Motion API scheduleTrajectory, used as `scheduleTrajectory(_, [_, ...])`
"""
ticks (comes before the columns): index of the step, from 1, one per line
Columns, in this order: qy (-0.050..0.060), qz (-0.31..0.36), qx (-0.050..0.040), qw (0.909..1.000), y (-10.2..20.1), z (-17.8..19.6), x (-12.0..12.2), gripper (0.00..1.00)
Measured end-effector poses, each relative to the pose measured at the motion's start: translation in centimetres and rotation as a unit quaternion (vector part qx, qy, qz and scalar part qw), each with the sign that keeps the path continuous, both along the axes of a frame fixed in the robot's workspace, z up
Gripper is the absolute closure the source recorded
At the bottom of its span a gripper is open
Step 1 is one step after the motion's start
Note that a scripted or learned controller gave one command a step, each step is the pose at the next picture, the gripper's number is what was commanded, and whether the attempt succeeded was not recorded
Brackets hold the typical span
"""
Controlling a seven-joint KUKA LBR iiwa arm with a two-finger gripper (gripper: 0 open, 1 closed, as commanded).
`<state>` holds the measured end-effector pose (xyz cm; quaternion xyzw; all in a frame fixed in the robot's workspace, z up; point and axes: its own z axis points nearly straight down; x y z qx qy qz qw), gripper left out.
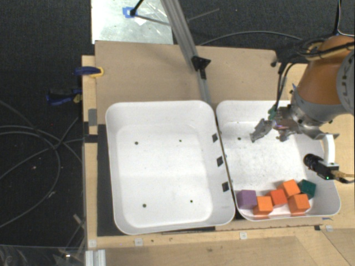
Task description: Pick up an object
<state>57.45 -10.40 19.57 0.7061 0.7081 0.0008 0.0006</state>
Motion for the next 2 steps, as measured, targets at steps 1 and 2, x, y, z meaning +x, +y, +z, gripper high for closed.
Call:
scheduleTrajectory(1, [0.000, 0.000, 0.0000, 1.0000, 0.00, 0.00, 0.00, 0.00])
scheduleTrajectory(2, [0.000, 0.000, 0.0000, 1.0000, 0.00, 0.00, 0.00, 0.00])
